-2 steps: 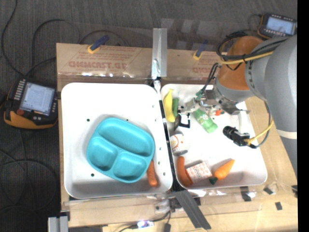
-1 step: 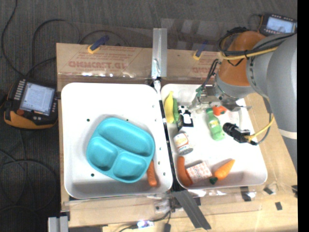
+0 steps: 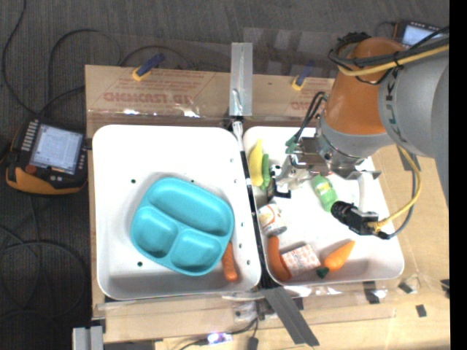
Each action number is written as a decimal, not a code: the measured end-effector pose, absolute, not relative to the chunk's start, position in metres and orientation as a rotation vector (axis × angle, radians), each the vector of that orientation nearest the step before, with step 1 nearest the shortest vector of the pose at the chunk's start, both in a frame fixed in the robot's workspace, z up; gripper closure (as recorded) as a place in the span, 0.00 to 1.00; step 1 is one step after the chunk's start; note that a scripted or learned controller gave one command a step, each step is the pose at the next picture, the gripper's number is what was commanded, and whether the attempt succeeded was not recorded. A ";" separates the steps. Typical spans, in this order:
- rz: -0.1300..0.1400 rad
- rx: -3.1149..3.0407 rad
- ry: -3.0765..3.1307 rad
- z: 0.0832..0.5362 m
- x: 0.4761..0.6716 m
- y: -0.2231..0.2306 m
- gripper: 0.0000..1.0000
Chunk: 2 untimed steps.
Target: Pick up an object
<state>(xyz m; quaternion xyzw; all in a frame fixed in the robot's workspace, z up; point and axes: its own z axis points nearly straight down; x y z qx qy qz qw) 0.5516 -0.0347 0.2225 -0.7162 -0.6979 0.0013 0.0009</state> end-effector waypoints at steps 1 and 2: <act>0.007 -2.257 -2.180 0.231 0.484 0.022 1.00; 0.009 -2.165 -2.272 0.214 0.482 0.056 1.00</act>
